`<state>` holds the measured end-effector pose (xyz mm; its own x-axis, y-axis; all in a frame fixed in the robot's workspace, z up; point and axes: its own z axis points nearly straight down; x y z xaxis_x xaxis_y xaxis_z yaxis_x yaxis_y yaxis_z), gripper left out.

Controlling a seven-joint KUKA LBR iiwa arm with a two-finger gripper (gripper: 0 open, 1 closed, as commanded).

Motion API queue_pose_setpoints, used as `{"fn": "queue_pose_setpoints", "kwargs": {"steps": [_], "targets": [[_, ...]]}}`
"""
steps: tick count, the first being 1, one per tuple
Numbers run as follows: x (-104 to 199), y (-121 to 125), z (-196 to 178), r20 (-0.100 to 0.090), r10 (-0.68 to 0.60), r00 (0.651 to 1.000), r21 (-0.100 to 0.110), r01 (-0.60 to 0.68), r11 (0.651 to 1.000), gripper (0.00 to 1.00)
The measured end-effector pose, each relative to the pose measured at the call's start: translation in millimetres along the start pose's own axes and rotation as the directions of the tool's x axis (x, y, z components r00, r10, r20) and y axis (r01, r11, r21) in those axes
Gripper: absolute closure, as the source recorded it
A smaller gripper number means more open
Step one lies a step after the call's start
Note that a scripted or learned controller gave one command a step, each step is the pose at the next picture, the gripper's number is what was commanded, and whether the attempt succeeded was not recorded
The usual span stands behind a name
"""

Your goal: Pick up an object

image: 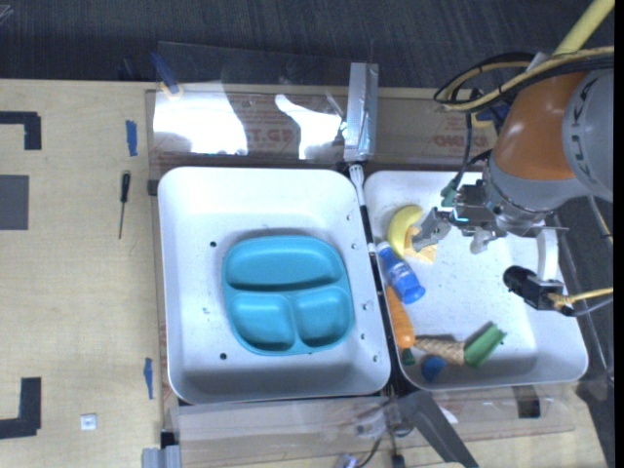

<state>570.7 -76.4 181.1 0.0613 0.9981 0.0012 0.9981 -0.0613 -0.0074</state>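
Wooden bench top (68, 291) fills the left as we scan across, pale and marked with black corner brackets. Next we meet the left white bin (185, 213), and lying in its middle is a turquoise plastic divided tray (288, 292), one long compartment on the far side and two smaller ones nearer us. Beyond that bin's far edge we see a clear plastic sheet (244, 120) catching glare.

Crossing the divider right of the left white bin, we come to the right white bin (487, 291). Hugging its left wall we spot a yellow banana (402, 225), then a blue plastic bottle (400, 275) just nearer us, then an orange tube-like object (401, 324) running along the same wall. Along the near wall sit a brown cone-shaped piece (435, 343) and a green cylindrical object (484, 344), with a small dark blue item (431, 365) beside them.

Now the two-finger gripper (450, 224): it hangs over the right bin, just right of the banana, one finger close to the fruit. Its fingers look spread apart, and we see nothing between them. Behind it rise the grey arm and its orange band (531, 130).
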Motion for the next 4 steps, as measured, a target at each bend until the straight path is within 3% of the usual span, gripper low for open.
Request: {"fn": "queue_pose_setpoints", "kwargs": {"steps": [1, 2, 3, 4], "targets": [[-28, -56, 89, 0.001, 0.100, 0.995, -0.001, -0.100, 0.995, 0.00], [-46, 18, 94, 0.000, 0.164, 0.986, -0.016, -0.164, 0.986, 0.00], [-46, 19, 86, 0.001, 0.162, 0.987, -0.015, -0.162, 0.987, 1.00], [-45, 19, 87, 0.001, 0.162, 0.987, -0.014, -0.162, 0.987, 0.00]]}}
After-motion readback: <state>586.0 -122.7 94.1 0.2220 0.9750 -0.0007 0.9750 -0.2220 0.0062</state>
